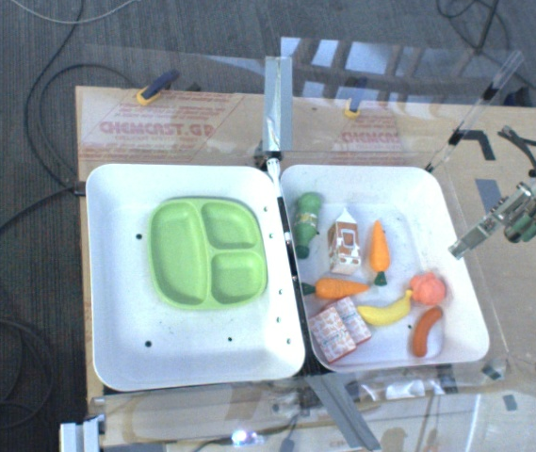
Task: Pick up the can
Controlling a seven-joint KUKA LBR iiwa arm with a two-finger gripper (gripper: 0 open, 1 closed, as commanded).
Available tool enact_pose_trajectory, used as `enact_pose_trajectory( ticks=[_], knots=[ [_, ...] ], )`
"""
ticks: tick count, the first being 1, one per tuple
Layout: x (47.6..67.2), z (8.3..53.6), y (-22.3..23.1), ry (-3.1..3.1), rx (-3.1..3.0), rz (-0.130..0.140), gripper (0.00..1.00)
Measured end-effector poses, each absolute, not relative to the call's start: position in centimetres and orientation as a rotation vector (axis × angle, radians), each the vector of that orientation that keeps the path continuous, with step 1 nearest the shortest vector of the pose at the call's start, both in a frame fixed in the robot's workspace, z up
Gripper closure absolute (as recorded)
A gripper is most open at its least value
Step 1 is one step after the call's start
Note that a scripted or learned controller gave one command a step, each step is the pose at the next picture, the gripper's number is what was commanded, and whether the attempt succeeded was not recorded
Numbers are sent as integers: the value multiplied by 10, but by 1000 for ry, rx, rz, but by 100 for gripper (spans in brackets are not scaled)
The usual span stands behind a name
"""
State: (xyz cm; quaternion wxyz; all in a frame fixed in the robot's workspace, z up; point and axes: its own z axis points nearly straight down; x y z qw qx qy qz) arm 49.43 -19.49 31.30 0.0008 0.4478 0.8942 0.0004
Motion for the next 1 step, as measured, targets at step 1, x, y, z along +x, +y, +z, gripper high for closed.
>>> enact_pose_trajectory(
  ticks=[1],
  knots=[
    [484,167,-188,3021,868,1,100]
  ],
)
